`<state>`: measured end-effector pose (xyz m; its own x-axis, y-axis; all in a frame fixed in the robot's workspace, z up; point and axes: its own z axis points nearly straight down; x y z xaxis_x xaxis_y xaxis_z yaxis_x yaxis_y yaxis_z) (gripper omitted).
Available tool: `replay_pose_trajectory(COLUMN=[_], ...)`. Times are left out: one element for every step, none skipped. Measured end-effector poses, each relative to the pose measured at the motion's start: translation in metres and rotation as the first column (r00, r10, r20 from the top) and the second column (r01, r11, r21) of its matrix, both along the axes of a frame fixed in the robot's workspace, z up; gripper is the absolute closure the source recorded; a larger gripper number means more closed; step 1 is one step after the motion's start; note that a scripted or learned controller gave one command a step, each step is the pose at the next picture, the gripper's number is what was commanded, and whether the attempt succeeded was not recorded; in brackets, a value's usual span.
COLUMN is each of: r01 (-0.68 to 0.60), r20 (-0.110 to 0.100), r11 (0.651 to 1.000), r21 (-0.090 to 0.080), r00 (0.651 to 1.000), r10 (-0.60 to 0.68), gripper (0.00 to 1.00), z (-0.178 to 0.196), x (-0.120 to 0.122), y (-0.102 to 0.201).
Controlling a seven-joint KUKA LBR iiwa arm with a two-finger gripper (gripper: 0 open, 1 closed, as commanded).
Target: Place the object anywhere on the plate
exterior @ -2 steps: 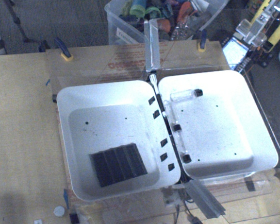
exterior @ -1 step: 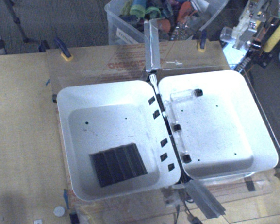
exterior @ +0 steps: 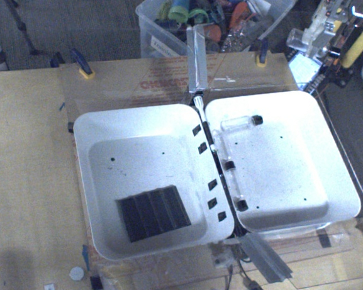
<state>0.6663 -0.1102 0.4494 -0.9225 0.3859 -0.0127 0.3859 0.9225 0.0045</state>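
The clear tube (exterior: 241, 122) lies in the right bin's (exterior: 344, 180) far corner, well apart from the dark plate (exterior: 153, 213), so it needs carrying over. I cannot tell how my jaws are.

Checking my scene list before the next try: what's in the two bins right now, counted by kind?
White bins: 2, the left bin and the right bin
Dark ribbed plate: 1, in the left bin
Clear tube with a dark cap: 1, in the right bin
Total: 4

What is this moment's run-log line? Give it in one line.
plate: dark, flat in left bin | object: clear black-capped tube in right bin, near far wall | placement: not done
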Motion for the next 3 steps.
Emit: replay_pose_trajectory(r01=[0.000,0.000,0.000], r20=[0.011,0.022,0.034], r11=[1.000,1.000,1.000], r21=[-0.001,-0.003,-0.004], r00=[1.000,1.000,0.999], r10=[0.000,0.000,0.000], gripper=[1.00,1.00,1.00], z=[0.012,0.024,0.037], x=[0.001,0.002,0.003], y=[0.000,0.000,0.000])
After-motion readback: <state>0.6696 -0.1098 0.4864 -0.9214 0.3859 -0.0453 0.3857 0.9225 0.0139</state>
